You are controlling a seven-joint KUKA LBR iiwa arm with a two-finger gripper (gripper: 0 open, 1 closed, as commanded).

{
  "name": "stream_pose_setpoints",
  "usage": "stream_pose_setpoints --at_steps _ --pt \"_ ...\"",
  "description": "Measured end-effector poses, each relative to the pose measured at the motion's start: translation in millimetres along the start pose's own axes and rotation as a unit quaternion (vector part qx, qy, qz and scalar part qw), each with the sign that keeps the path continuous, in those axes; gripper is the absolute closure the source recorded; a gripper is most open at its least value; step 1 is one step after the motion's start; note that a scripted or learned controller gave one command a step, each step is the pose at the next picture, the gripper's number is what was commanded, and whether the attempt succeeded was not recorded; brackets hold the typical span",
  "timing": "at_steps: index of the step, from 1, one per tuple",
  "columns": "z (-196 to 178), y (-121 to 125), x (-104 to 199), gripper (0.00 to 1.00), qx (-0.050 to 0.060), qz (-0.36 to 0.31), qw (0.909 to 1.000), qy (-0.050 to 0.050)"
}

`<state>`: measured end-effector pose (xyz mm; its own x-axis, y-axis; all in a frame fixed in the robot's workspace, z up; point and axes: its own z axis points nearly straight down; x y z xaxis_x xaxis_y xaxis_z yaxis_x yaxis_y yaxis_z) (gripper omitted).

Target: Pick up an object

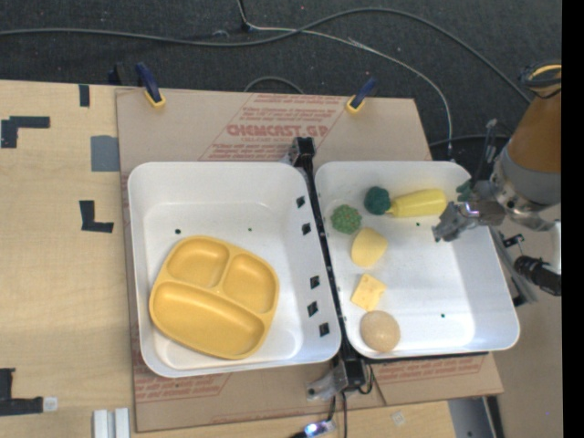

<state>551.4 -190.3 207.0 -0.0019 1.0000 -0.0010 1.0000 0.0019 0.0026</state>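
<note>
Two white bins sit side by side on a cardboard sheet [274, 121] clamped to the bench. The left bin [146, 190] holds a yellow divided tray [214, 295], lying toward its 7 o'clock part. The right bin [456, 327] holds five small things, all in its left half: a dark green ball [377, 199] at about 11 o'clock, touching the left end of a yellow corn cob [420, 203] that lies nearly level at 12 o'clock; a broccoli floret [345, 218] just beside the ball toward 8 o'clock; a pale yellow lump [368, 246] below the floret; a cheese wedge [369, 292] lower down; and a tan ball [380, 330] at the bin's 7 o'clock corner. The arm comes in at 3 o'clock, and the gripper [450, 227] hangs over the bin's upper right part, just to the right of the cob's end and a little below it. Whether its tips are apart or together I cannot tell; nothing shows between them.
</note>
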Motion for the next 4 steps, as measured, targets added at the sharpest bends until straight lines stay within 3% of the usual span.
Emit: stream_pose_setpoints --at_steps 2,3,4 --pt "-13.9 -7.7 103.7 1.0 0.002 -0.002 1.0 0.001" --pt "-18.1 -28.8 156.7 1.0 0.003 -0.002 1.0 0.001" --pt "-15.9 -28.3 208.3 1.0 0.003 -0.003 1.0 0.001"
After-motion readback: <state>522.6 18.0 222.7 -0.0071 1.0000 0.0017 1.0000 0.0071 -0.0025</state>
